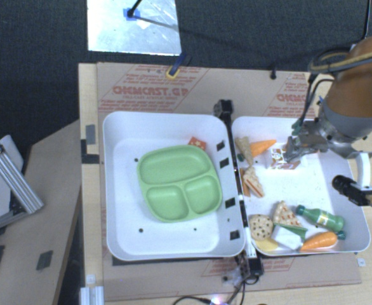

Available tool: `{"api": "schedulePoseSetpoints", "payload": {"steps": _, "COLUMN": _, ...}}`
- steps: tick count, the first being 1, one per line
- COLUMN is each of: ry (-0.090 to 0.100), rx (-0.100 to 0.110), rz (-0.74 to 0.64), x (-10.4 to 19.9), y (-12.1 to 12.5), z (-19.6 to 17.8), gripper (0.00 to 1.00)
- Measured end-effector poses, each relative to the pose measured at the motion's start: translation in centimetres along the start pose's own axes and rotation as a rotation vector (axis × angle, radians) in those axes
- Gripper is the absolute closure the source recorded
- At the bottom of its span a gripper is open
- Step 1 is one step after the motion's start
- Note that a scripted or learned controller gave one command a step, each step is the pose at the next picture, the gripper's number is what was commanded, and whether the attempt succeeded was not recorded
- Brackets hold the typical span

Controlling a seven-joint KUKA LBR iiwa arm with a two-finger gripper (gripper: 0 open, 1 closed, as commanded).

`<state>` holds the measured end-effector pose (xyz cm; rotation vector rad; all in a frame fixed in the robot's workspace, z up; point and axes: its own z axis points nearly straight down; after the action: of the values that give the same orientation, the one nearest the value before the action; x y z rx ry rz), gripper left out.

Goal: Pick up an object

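Reaching in from the right, the grey arm [357, 88] with its orange band hangs over the right bin [319, 186], its metal gripper [292, 150] low above the bin's upper middle. Whether the fingers are wide or narrow cannot be told from this slant, and nothing is plainly seen between them. Just under the gripper lies a small pale packet [278, 159] with red marks, too blurred to name.

The right bin is a shallow white tray of smooth plastic with rounded corners. Along its left side lie an orange cone-shaped carrot [261, 147], a tan bread piece [242, 148] beside it, and a striped wedge-shaped sandwich [253, 184] below. Near the front edge sit a round speckled cookie [259, 226], a triangular pizza slice [286, 215], a glossy green bottle [319, 218] lying on its side, a white and green block [289, 236], and a second carrot [319, 241].

The left bin [119, 189] holds a matte green plate [178, 183], rounded and split into three compartments, with a small red and white box [197, 143] just beyond its far rim.

Both bins rest on brown cardboard [148, 88] printed with red letters.
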<state>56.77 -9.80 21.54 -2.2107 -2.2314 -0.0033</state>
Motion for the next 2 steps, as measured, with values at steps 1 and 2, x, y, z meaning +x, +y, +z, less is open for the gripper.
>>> {"api": "schedulePoseSetpoints", "payload": {"steps": 1, "ry": 0.000, "rx": -0.002, "rz": -0.001, "x": 5.2, "y": 0.2, "z": -1.3, "gripper": 1.00}}
{"api": "schedulePoseSetpoints", "payload": {"steps": 2, "ry": 0.000, "rx": -0.001, "rz": -0.001, "x": 10.7, "y": 1.0, "z": -0.2, "gripper": 1.00}}
